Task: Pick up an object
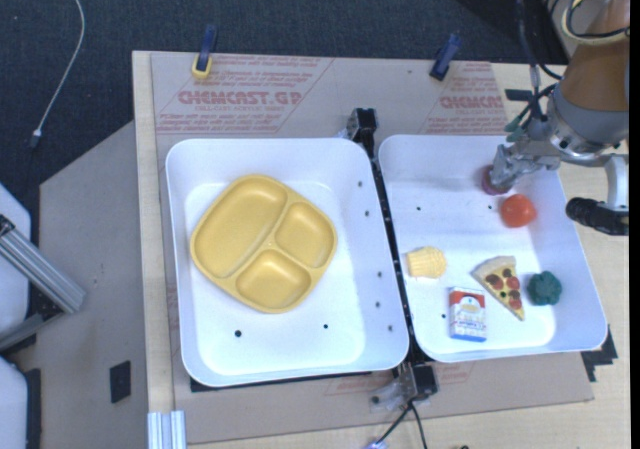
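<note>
Toy tomato [517, 210] lies in the right bin [440, 162], just below the gripper [500, 175]. How far the gripper is open, one cannot tell. Farther below it lie a pizza slice [501, 285], a corn piece [426, 262] and a small carton [467, 315].

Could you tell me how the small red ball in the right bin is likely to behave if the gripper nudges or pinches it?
The red ball looks round and smooth, so it would probably roll at a nudge. It sits free on the right bin floor, close to the gripper, and may squirt sideways from an off-centre pinch. It seems small and light.
</note>
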`<state>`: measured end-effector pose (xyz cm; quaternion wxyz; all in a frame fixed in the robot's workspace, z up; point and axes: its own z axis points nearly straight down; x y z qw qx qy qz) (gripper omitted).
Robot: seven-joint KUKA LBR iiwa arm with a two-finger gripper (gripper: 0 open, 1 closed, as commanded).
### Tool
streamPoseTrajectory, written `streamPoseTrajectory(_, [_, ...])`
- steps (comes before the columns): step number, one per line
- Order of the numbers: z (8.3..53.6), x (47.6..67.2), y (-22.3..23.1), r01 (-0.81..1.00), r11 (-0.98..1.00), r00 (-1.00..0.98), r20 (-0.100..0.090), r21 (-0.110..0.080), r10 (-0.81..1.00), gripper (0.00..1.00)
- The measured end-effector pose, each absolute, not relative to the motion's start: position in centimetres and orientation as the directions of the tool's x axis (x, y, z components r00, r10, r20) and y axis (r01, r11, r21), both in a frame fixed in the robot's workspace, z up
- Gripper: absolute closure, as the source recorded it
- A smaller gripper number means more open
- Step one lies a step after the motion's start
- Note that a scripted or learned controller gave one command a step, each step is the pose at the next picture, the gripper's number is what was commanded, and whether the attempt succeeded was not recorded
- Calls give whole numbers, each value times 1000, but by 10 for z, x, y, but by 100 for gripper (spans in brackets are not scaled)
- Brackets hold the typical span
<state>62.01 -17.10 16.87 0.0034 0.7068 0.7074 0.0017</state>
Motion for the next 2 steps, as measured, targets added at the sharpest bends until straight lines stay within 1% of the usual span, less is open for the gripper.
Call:
streamPoseTrajectory(1, [233, 620, -167, 1000, 1, -1, -2, 8, 1000, 100])
streamPoseTrajectory(2, [282, 621, -167, 1000, 2, -2, -2, 7, 1000, 100])
